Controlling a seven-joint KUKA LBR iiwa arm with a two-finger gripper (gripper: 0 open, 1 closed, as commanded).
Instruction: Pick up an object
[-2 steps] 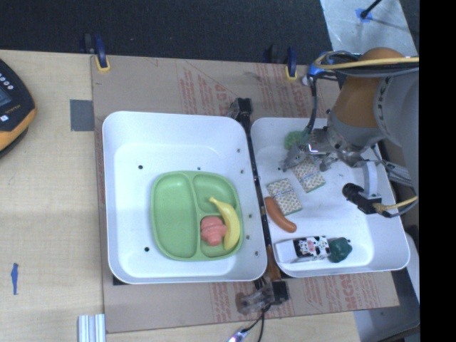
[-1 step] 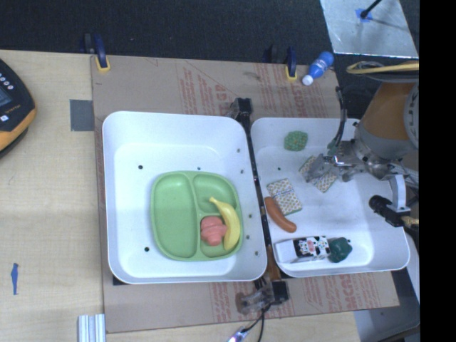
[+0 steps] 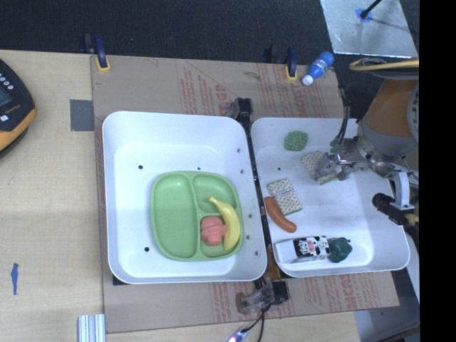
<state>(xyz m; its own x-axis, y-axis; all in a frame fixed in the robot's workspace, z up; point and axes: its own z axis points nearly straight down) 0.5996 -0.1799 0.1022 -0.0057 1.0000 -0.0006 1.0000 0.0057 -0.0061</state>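
The arm comes in from the right, its orange band (image 3: 388,109) above the wrist. My gripper (image 3: 333,168) is low in the right bin (image 3: 388,258), near its back middle. It sits right against a tan speckled square piece (image 3: 312,162), on that piece's right side; I cannot tell whether they touch. A second speckled square (image 3: 285,194) lies further left. An orange-red sausage (image 3: 280,214) lies beside it near the bin's left wall. A round green item (image 3: 296,141) rests at the back. At the front lie a black-and-white patterned block (image 3: 310,248) and a dark green lump (image 3: 340,249).
The left bin (image 3: 128,141) holds a green divided plate (image 3: 171,212) with a yellow banana (image 3: 228,223) and a pink item (image 3: 211,230). Black clamps (image 3: 243,107) join the bins at back and front. A yellow-black device (image 3: 11,112) sits far left.
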